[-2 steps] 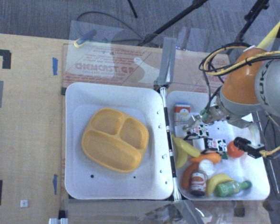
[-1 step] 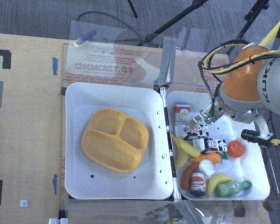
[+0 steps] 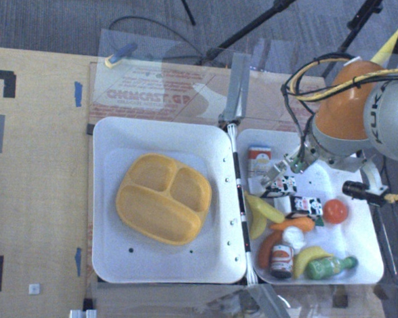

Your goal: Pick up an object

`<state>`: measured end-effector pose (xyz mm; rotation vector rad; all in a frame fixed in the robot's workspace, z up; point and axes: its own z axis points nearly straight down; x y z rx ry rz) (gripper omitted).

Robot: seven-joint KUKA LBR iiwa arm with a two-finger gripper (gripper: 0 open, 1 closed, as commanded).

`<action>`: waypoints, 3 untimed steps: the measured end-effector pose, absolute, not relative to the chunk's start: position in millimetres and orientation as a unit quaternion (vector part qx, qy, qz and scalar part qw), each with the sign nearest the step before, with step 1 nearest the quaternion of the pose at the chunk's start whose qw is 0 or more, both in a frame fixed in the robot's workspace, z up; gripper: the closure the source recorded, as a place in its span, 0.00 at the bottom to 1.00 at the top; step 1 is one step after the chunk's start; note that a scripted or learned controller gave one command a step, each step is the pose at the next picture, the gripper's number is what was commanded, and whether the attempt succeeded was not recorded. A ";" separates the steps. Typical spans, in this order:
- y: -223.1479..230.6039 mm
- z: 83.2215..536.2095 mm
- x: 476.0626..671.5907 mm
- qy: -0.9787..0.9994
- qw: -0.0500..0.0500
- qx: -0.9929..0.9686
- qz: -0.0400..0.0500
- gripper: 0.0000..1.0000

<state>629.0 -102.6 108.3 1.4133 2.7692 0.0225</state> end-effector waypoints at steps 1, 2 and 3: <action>-78.1 185.2 625.1 0.926 0.003 0.378 0.001 0.00; -110.6 116.8 612.1 0.892 0.012 0.452 0.005 0.00; -102.9 109.0 654.4 0.883 0.021 0.468 0.008 0.00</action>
